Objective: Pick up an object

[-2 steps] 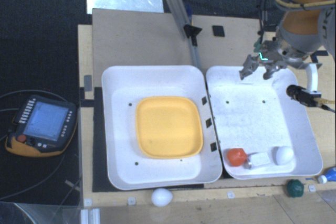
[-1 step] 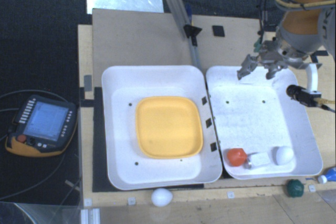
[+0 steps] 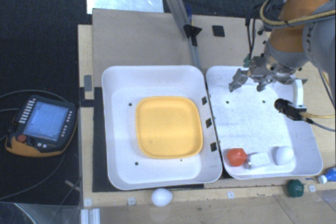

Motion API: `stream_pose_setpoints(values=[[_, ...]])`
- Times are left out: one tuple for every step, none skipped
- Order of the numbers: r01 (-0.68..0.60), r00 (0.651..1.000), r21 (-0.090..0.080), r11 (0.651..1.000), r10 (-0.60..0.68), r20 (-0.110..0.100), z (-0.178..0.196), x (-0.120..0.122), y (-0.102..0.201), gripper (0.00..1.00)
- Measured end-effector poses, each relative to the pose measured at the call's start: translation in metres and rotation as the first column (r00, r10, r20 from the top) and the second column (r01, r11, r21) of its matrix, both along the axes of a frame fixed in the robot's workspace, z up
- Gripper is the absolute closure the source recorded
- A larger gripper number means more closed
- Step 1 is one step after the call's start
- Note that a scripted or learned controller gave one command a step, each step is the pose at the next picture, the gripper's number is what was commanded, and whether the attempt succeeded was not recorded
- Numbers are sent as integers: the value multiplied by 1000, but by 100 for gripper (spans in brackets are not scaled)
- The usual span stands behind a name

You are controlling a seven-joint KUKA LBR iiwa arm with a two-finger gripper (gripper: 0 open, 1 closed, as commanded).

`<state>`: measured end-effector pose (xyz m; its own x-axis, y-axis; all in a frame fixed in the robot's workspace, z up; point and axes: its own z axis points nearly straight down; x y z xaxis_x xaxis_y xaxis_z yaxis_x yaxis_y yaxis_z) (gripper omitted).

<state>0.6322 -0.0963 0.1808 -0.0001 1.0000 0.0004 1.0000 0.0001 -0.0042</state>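
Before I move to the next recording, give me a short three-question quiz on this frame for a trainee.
1. True or false: the yellow plate lies in the left bin.
2. Which things lie along the near edge of the right bin? A) an orange object, a small white piece and a white ball; B) the plate and a green ball; C) a pendant and an egg.
3. Fill in: the gripper hangs over the ____ part of the right bin, apart from the objects there.

Key: 1 true. 2 A. 3 far.
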Motion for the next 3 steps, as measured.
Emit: stream_pose_setpoints(values=[[0, 1000, 0, 1000, 0, 2, -43, 0, -4, 0], [0, 1000, 0, 1000, 0, 1, -93, -1, -4, 0], [0, 1000, -1, 1000, 0, 6, -80, 1, -4, 100]])
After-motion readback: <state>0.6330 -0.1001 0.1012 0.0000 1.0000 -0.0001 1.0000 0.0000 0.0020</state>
